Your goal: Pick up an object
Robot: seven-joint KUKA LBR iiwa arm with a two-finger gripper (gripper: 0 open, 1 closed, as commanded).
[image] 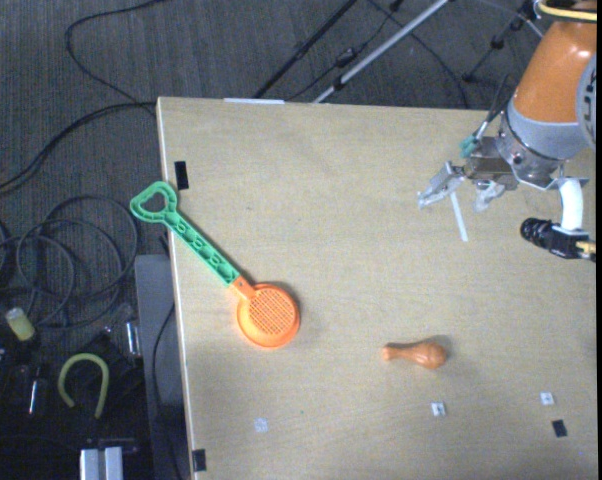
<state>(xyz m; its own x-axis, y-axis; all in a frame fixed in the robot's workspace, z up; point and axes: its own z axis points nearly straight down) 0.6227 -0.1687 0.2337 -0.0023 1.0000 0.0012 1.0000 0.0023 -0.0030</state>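
Two objects on bench: one sieve (266, 313) (green handle), one orange pear-shaped piece (418, 353); jaws apart, holding nothing.

Your arm (556, 78) comes in from the right side of the camera view, at the upper corner. You can see its orange band there, and below it the grey wrist section. The wrist points to the left and a little downward in the picture. At its end sits the gripper (461, 193), which hangs above the surface with nothing between its fingers (436, 188). The two fingers are spread apart from each other, so the jaws stand open: one thin finger reaches to the left, the other one points down. A black part with a cable is attached just below the wrist, at the right edge.
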